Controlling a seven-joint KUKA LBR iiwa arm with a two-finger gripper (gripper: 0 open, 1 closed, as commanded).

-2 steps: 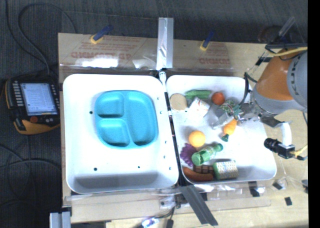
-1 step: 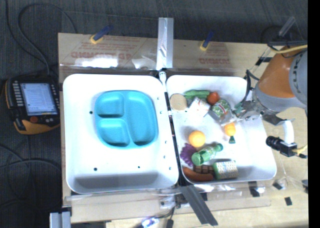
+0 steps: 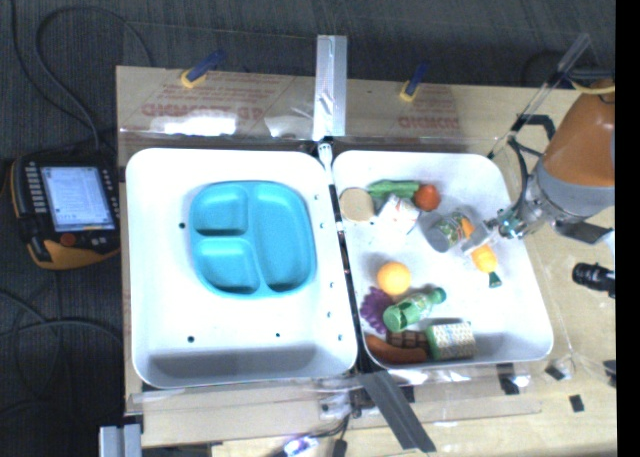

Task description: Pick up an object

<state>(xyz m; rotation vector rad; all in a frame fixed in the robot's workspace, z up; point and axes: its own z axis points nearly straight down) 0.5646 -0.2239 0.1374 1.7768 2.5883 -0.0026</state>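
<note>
The right bin (image 3: 520, 290) holds several small objects: a green vegetable (image 3: 392, 188), a red tomato (image 3: 428, 197), a beige round piece (image 3: 355, 205), a grey packet (image 3: 452, 229), a small orange carrot (image 3: 485, 261), an orange fruit (image 3: 393, 277), purple grapes (image 3: 374, 303), a green bottle (image 3: 412, 309), a can (image 3: 452, 338) and a brown sausage (image 3: 392, 348). My gripper (image 3: 508, 223) hangs at the bin's right rim, just right of the grey packet and above the carrot. Nothing is seen held in it.
The left bin (image 3: 160, 345) carries a blue divided tray (image 3: 250, 237). A metal post (image 3: 331, 85) stands behind the divider between the bins. A teach pendant (image 3: 65, 210) lies off the bench at far left. The arm's orange band (image 3: 590, 135) sits over the bench's right side.
</note>
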